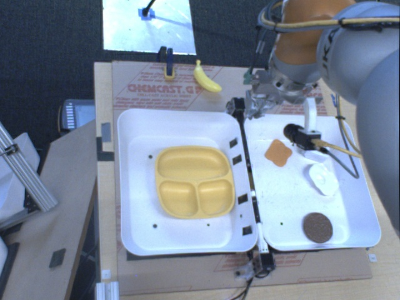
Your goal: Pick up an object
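From the overhead camera, you see the grey arm reaching in from the right, its gripper poised at the back edge of the right bin, near the divider. Whether it is apart or together you cannot tell; the wrist hides it, and nothing shows clamped there. Three candidates lie in that bin: an orange cracker closest to the tool, a white piece further right, a brown cookie at the front. The left bin carries a yellow divided plate. A banana sits behind the bins. To do this well, you would likely centre over the cracker before descending. The cracker lies flat, so a grip may slip.
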### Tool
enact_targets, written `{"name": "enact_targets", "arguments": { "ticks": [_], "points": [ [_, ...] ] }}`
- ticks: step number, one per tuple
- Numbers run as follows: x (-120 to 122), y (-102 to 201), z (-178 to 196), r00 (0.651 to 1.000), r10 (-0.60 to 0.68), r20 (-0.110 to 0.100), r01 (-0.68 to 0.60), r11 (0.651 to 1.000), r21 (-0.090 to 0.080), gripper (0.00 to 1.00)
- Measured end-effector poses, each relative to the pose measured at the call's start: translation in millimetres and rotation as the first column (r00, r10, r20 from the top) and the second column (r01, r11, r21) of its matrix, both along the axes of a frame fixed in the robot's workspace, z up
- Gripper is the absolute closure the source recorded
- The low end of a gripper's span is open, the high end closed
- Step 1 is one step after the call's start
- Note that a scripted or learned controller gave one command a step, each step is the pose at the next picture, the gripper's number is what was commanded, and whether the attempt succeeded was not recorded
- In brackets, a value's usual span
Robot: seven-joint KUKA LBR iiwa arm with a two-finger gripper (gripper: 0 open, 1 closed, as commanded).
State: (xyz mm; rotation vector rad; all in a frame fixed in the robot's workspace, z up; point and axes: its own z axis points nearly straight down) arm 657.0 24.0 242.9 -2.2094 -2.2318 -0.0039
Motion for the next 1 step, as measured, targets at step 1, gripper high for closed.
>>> {"name": "enact_targets", "arguments": {
  "ticks": [1],
  "points": [
    [-7.4,60.9,-12.3,1.0,0.0,-0.001,0.0,1.0,0.0,1.0]
  ]
}}
